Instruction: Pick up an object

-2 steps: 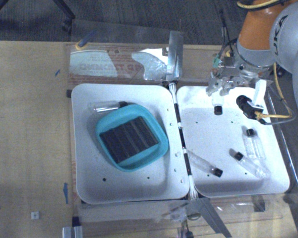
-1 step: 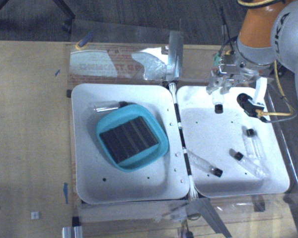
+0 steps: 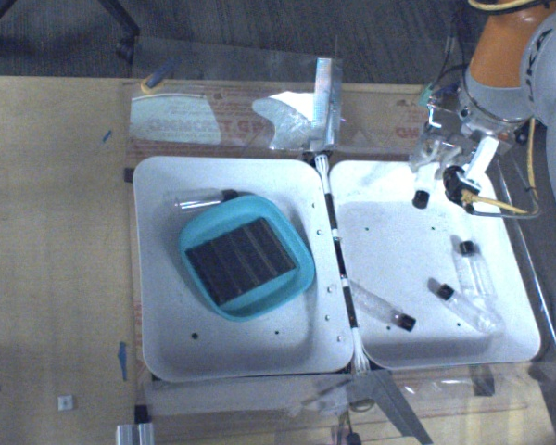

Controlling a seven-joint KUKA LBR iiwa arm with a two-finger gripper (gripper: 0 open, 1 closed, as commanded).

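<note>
A metal stand leg (image 3: 389, 411) shows at the bottom edge, just under the seam where two shallow white bins meet. The left bin (image 3: 157, 332) holds a teal dish (image 3: 247, 257), tilted a little, with a dark ridged insert (image 3: 239, 261) lying inside it. A clear tube with a dark cap (image 3: 202, 198) lies just behind the dish, touching or almost touching its rim.

The right bin (image 3: 389, 248) holds three more clear tubes with dark caps. One tube (image 3: 380, 308) lies at a slant near the front left, close to the seam between the bins. A second tube (image 3: 465, 306) lies toward the front right, cap pointing left and back. A third tube (image 3: 470, 265) lies just behind it, near the right wall, cap toward the back.

The gripper (image 3: 435, 191) hangs over the back part of the right bin, below the grey and orange arm (image 3: 510, 54) that enters from the upper right. Its two dark fingertips (image 3: 421, 197) stand visibly apart, with nothing between them. The tubes all lie in front of the gripper, well apart from it; the nearest is the one by the right wall.

A clear plastic panel (image 3: 259, 109) with a metal bracket (image 3: 324, 100) sits behind the bins on the brown bench (image 3: 46, 248)
</note>
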